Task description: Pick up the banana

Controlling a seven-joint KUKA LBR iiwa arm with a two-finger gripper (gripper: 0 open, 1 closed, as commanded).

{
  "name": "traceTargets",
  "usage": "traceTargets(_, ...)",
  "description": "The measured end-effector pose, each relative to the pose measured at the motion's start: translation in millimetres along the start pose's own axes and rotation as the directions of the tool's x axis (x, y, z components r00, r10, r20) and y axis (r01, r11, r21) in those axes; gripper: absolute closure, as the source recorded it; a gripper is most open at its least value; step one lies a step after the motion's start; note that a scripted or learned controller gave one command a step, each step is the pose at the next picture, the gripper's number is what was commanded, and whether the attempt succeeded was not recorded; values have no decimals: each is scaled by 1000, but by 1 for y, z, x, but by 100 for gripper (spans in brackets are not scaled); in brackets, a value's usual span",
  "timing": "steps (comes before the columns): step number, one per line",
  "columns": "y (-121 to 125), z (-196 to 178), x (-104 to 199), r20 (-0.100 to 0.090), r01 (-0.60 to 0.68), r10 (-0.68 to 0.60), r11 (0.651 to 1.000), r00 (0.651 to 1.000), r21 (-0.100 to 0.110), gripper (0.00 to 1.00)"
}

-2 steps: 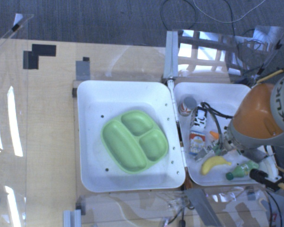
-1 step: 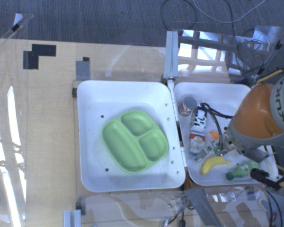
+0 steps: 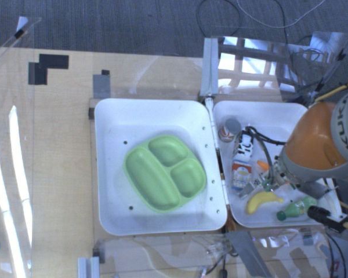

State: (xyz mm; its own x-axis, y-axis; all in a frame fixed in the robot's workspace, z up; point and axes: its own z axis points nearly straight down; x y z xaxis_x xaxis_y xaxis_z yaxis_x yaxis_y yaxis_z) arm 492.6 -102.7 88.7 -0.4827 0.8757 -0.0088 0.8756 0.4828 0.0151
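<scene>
- Desk (image 3: 52,172): pale wood, carrying two shallow white bins side by side, so that things can be worked over from one bin to the other within the arm's reach.
- Arm (image 3: 322,138): grey with an orange band, reaching in from the right and bent down over the right bin, which puts its wrist close above the clutter there.
- Left bin (image 3: 107,213): holds a green tray lying flat near its middle.
- Right bin (image 3: 290,110): holds all the small things, crowded toward its near half.
- Tray (image 3: 164,171): three compartments, one long and two small, all bare; it looks like a place to set things down, though the task asks for a pick alone.
- Jaws (image 3: 268,183): low in the right bin, just above and beside the banana. Whether they are open or closed I cannot tell; the metal parts blur together.
- Banana (image 3: 263,200): yellow, lying flat on the right bin's floor near its front wall, curved, with nothing resting on it. It is not lifted; I judge the grasp not yet made.
- Green bottle (image 3: 296,209): lying on its side just right of the banana, near enough to be nudged in a grasp.
- Carton (image 3: 243,149) and packet (image 3: 242,174): behind the banana, toward the bin's left wall.
- Cup (image 3: 228,128): farthest back.
</scene>
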Motion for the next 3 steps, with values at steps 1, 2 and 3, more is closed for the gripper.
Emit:
traceTargets(1,0,0,0,0,7,-7,1000,1000,0,0)
traceTargets(2,-2,0,-4,-3,42,-42,999,999,1,0)
traceTargets(3,44,-93,-15,-8,160,-160,987,987,10,0)
